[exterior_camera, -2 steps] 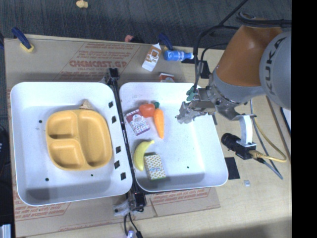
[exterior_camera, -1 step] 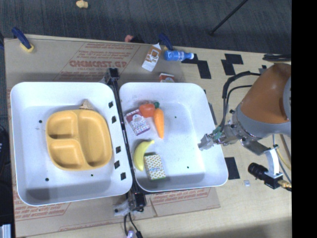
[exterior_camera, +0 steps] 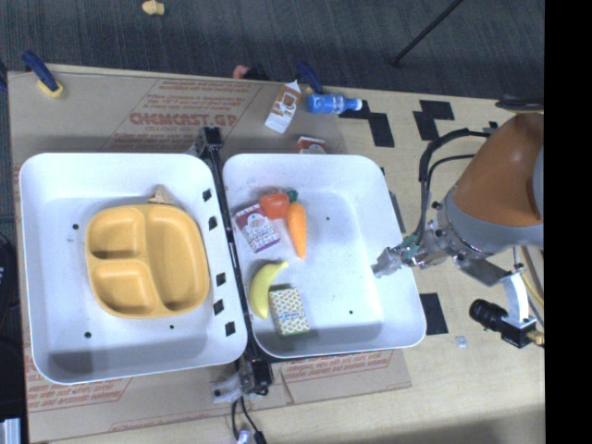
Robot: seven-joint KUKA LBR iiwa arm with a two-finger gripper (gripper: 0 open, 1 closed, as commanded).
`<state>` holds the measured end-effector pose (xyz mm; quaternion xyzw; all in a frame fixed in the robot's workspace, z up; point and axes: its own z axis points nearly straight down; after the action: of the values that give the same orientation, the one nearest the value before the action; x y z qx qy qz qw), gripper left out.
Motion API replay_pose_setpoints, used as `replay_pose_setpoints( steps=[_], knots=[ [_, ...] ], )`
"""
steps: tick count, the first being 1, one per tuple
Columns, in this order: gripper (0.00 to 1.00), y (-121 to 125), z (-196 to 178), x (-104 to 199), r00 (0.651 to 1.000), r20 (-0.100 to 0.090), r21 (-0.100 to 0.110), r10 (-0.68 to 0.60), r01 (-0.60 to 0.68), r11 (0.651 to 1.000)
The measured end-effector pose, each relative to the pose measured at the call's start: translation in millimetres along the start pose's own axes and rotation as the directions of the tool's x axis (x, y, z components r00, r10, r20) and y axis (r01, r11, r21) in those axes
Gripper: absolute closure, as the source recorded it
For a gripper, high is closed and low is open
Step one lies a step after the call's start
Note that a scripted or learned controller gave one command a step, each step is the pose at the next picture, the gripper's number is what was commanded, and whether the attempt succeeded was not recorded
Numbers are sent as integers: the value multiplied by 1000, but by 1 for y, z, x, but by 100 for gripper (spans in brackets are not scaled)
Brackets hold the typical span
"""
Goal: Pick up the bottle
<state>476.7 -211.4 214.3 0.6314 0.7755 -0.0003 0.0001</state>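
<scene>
Bottle (exterior_camera: 333,104): it is small and blue, and it lies on its side on the bench past the far rim of the right bin (exterior_camera: 407,314), not inside it. From the claw (exterior_camera: 388,263) the bottle is up at about 11 o'clock, well apart from it. The claw hangs over the right bin's right wall, at 3 o'clock in that bin (too small and blurry to tell if it is wide or narrow). Nothing shows in its grip.

Nearest in the right bin is a green box (exterior_camera: 289,311), with a banana (exterior_camera: 263,285) just beside it at 10 o'clock. Farther back lie a red packet (exterior_camera: 258,228) and a carrot (exterior_camera: 297,229) side by side, and a red-orange round thing (exterior_camera: 275,203) touches the carrot's far end. These all sit toward 9 o'clock of the claw. The bin's far wall stands between the claw and the bottle.

The left bin (exterior_camera: 55,340) holds a yellow tray (exterior_camera: 146,259) with three parts.

Past the bins, a little white and brown carton (exterior_camera: 283,107) lies near the bottle at its 9 o'clock. The cardboard (exterior_camera: 139,137) under the bins has red letters that read "CHEMCAST". The words on the packet and box are too small to read.
</scene>
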Motion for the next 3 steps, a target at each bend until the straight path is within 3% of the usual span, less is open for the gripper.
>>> replay_pose_setpoints(
  steps=[1, 2, 3],
  knots=[
    [100, 0, 4, 1, 900, -4, 2, -436, 436, 900],
    [100, 15, 27, 74, 852, -3, 1, -523, 523, 852],
    [100, 1, -73, 3, 836, 2, 0, -549, 549, 836]
  ],
)
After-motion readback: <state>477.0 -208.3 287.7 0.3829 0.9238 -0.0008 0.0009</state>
